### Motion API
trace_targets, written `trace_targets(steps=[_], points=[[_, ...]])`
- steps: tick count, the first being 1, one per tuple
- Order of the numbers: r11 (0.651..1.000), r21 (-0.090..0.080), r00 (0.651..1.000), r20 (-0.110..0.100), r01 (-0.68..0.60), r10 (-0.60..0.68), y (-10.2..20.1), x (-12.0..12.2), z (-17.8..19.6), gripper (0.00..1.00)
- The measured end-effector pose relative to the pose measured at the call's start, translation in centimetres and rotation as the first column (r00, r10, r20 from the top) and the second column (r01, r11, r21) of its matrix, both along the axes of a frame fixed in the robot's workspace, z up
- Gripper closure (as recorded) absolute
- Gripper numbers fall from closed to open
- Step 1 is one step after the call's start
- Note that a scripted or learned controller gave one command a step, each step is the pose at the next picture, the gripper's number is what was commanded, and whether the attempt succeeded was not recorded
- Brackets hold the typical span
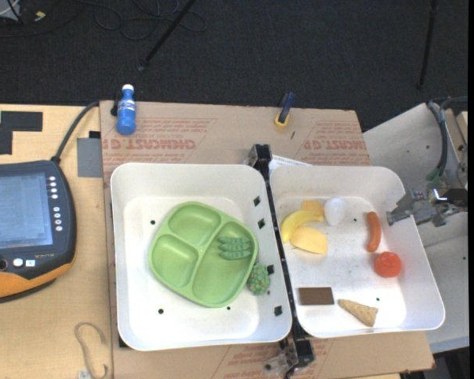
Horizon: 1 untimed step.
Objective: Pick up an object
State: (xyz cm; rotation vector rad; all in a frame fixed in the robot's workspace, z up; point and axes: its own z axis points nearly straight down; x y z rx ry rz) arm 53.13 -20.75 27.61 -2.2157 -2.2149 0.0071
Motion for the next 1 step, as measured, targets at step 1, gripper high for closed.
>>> trace_targets(steps=[1], points=[[1.0, -0.002, 1.0, 0.007, -0.001, 0.001, -0.03, 0.13, 0.33, 0.0]])
